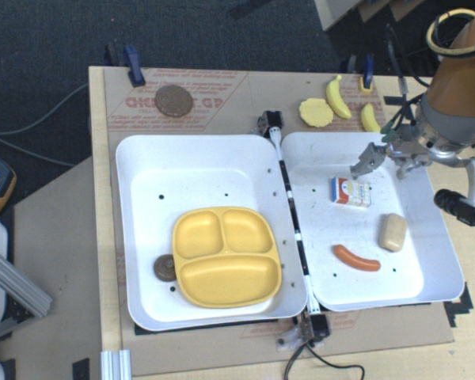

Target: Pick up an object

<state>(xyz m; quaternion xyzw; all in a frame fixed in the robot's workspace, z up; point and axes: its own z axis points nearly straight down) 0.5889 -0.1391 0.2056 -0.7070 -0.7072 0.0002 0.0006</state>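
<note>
My gripper [385,165] hangs over the back of the right bin [435,283], its two fingers spread apart and open with nothing between them. Just below and left of it lies a small white carton [351,191] with red and blue print. A beige block [393,232] rests nearer the front right of that bin. An orange-red sausage [356,258] lies toward the bin's front edge. The grey arm with its orange band comes in from the upper right.
The left bin [142,180] holds a yellow divided plate [226,256] and a brown round piece [165,267] beside it. Behind the bins, on the bench, lie a brown disc [173,100], a yellow wavy piece [316,112] and two small bananas [338,97].
</note>
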